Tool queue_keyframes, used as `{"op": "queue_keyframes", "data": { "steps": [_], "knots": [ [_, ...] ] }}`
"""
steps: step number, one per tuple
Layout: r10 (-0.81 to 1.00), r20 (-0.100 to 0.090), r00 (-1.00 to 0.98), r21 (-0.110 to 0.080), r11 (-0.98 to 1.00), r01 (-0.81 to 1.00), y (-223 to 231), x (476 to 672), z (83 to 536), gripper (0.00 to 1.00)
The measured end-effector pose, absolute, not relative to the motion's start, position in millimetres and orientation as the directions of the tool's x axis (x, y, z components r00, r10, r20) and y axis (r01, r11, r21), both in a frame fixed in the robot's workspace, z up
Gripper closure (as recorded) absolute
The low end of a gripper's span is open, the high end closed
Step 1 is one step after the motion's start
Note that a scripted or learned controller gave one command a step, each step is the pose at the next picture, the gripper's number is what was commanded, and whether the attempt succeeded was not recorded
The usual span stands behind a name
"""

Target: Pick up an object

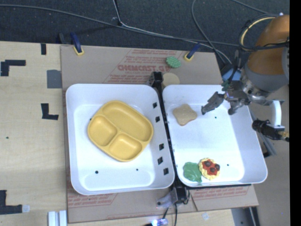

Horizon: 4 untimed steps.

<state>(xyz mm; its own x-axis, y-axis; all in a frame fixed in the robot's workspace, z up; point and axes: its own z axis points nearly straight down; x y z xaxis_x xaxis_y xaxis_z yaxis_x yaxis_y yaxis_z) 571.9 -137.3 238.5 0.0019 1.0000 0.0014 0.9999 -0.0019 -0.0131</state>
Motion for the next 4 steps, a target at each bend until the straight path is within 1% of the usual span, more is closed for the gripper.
{"op": "queue_keyframes", "data": {
  "steps": [1, 2, 3, 4],
  "knots": [
    [1.0, 0.0, -0.001, -0.001, 0.001, 1.0, -137.1, 574.3, 244.9, 0.0],
    [1.0, 0.0, -0.002, -0.006, 0.002, 1.0, -129.7, 580.5, 187.1, 0.0],
    [1.0, 0.0, -0.002, -0.006, 0.002, 1.0, -126.4, 587.0, 139.4, 0.0],
    [1.0, -0.001, -0.001, -0.004, 0.001, 1.0, -125.8, 586.0, 85.8, 0.0]
  ]
}}
